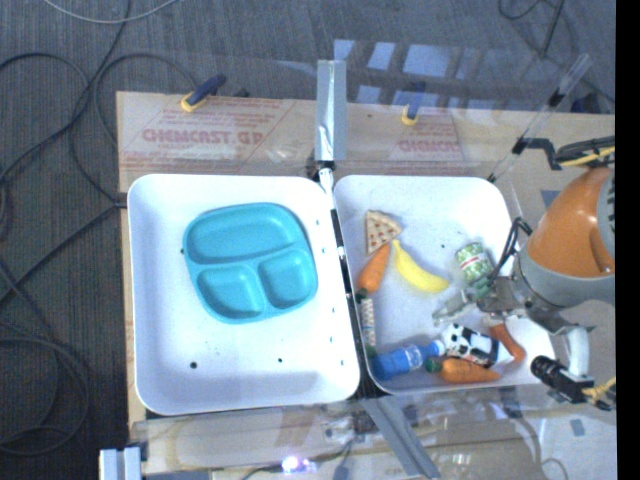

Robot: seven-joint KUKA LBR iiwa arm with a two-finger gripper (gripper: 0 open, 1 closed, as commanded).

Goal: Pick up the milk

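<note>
Milk [470, 342], a small cow-patterned carton, lies at about 5 o'clock in the right bin [425, 193], between the blue bottle [405, 358] at its 9 o'clock and two carrots [470, 370], with a green can [475, 264] at its 12 o'clock. Pincer [470, 303] hangs just above the milk by the can, not gripping anything; cannot tell whether it is apart or together. Left bin [160, 368] holds a blue divided tray [252, 260]; banana [418, 272], waffle [381, 230] and another carrot [374, 267] sit at 10 o'clock of the milk.

Blue tray [251, 261], banana [417, 272], carrots [374, 267]
</note>
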